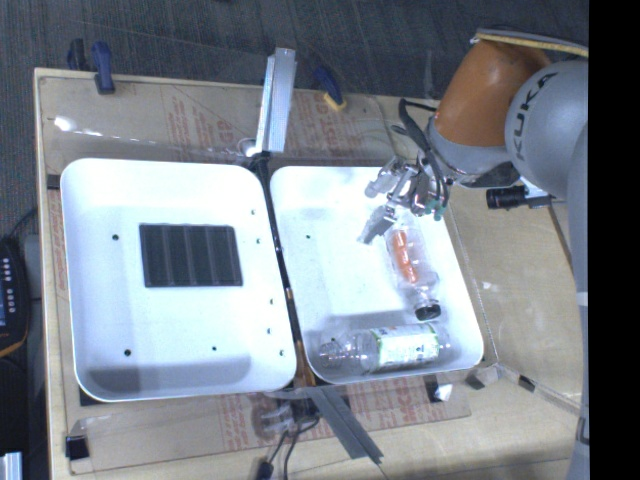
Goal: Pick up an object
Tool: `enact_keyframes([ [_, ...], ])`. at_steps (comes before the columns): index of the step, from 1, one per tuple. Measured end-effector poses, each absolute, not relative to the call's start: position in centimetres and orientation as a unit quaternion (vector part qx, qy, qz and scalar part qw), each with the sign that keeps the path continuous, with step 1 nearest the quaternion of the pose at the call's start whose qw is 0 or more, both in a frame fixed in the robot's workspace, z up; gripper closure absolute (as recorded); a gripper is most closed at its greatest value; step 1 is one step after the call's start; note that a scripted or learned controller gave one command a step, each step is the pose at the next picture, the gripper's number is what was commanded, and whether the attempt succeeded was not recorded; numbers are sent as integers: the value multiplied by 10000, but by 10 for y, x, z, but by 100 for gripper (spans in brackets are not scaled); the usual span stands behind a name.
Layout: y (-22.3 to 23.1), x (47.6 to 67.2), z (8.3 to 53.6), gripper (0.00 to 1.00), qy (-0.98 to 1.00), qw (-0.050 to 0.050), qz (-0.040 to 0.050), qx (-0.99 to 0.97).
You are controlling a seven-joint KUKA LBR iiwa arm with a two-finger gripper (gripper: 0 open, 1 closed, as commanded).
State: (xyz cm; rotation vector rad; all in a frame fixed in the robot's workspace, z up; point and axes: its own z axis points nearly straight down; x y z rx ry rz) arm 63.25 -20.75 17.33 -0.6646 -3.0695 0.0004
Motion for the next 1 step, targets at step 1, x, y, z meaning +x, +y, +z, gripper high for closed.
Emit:
enact_keyframes([
  [1,-195,581,92,0,-8963,16,3,-4434],
])
